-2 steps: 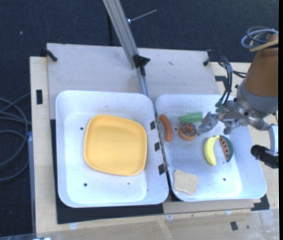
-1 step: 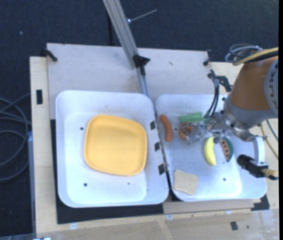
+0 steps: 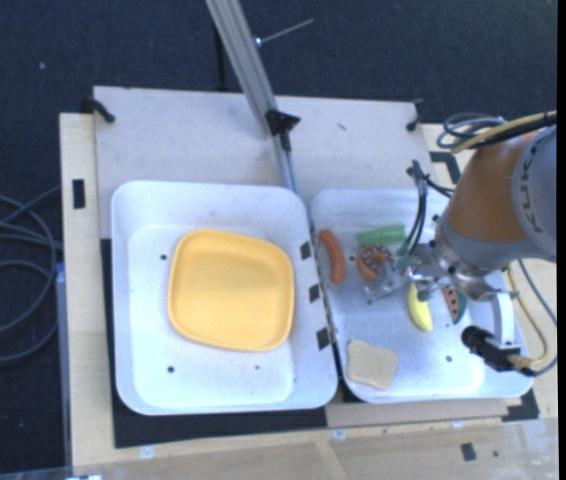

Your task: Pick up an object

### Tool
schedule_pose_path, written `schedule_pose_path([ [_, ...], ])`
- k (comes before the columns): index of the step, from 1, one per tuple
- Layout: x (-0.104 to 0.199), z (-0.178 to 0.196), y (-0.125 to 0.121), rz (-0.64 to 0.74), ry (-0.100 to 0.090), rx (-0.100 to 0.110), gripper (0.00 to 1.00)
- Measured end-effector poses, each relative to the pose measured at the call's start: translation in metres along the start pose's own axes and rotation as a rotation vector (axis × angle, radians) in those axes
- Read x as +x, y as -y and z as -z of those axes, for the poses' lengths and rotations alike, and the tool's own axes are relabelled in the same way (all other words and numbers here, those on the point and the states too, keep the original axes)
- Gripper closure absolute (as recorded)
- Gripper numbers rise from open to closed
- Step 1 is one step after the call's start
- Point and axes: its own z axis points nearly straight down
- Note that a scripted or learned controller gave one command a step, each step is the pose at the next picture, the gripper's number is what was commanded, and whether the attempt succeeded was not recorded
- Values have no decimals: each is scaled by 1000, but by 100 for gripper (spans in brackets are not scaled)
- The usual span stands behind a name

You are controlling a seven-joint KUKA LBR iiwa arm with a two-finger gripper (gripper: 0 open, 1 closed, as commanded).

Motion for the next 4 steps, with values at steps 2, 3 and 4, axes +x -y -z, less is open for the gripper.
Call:
schedule_pose_path([
  [2,-1,-31,-1,-1,0,-7,100],
  [3,-3,29,4,1,1,-9,100],
  [4,5,88,2,2,1,-10,100],
])
